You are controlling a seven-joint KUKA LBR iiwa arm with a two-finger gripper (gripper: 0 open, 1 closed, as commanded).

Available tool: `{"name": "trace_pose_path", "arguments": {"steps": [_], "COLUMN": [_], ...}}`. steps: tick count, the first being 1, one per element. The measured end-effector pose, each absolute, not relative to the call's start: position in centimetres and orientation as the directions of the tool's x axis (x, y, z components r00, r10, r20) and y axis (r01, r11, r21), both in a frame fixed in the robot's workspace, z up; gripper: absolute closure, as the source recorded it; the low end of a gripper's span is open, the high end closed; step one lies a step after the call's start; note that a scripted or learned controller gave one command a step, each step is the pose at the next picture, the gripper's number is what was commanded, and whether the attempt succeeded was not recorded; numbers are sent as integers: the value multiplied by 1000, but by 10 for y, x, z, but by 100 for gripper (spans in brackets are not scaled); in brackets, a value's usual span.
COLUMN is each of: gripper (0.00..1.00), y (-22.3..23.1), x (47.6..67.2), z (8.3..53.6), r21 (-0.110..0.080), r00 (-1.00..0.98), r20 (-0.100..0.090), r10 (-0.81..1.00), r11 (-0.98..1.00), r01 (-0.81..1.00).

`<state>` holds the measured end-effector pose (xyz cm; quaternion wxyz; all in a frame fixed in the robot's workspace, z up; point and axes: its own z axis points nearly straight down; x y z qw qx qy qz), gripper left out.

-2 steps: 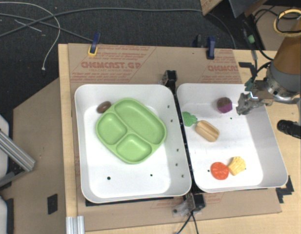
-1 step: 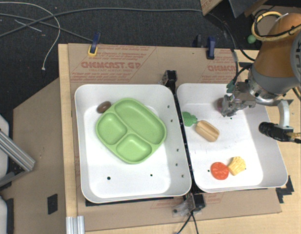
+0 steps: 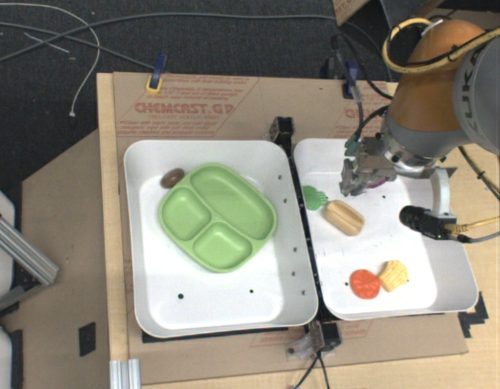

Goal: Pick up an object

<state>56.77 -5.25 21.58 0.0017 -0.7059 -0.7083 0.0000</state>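
My gripper (image 3: 355,186) hangs over the right bin (image 3: 444,286), near its upper middle. Just below and left of it lies a tan bread-roll-like piece (image 3: 344,217). A small green leafy piece (image 3: 314,197) rests by the bin's left wall. Toward the front of the same bin sit a red round piece (image 3: 365,284) and a yellow corn-like piece (image 3: 394,275), side by side. Nothing is visible between the fingers.
The left bin (image 3: 152,298) holds a green divided plate (image 3: 218,216) and a small brown piece (image 3: 173,178) at the plate's upper left. Cardboard lies under both bins, and a black clip (image 3: 281,128) sits at the back between them.
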Motion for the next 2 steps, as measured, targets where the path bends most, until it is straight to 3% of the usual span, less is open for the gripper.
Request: {"name": "trace_pose_path", "arguments": {"steps": [1,2], "gripper": [100,100], "y": [0,51], "x": [557,558], "z": [222,234], "r21": [-3,1], "r00": [-3,-4], "r20": [2,1], "r10": [1000,1000], "r11": [3,4], "r01": [1000,1000]}}
